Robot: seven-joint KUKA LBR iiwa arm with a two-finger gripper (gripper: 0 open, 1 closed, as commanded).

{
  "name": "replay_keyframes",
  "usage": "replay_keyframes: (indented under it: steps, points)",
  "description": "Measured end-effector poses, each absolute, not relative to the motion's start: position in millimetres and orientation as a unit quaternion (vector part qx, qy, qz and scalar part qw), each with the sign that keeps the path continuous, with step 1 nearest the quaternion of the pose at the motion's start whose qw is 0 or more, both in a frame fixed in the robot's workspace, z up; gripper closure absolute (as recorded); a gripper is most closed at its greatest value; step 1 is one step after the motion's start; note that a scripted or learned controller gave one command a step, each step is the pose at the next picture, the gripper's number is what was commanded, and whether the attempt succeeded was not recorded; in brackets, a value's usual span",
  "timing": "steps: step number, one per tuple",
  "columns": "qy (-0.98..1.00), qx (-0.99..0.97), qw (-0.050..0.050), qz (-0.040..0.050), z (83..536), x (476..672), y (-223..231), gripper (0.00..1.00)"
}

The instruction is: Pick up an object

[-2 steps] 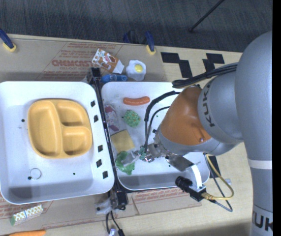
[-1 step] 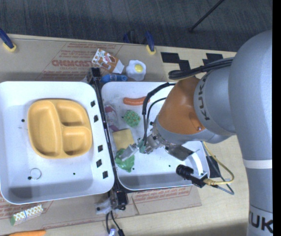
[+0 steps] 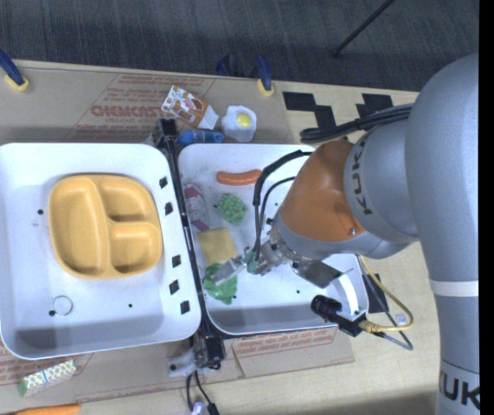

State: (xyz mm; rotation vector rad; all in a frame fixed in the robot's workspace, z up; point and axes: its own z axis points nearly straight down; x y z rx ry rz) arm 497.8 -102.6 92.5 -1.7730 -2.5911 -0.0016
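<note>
view: single fixed camera | position: above the bench (image 3: 125, 93) | facing: down at a slant | covered: both white bins (image 3: 13, 232) | arm (image 3: 420, 188) entered from right

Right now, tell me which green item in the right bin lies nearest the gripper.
The crumpled dark green item at the bin's lower left, beside the gripper. The paler round green item sits farther up, near the orange sausage.

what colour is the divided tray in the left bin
Yellow; the tray shows plainly in the camera view.
</note>
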Motion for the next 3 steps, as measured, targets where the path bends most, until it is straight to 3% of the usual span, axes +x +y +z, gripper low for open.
replay_keyframes:
  steps: [1, 2, 3]
  points:
    - [-0.903, -0.431, -0.002, -0.0004, 92.9, 506.1, -98.2, 0.00]
    - [-0.938, -0.347, 0.002, 0.0001, 101.7, 476.2, -98.5, 0.00]
    - [-0.978, -0.207, 0.000, -0.0002, 92.1, 488.8, -94.4, 0.00]
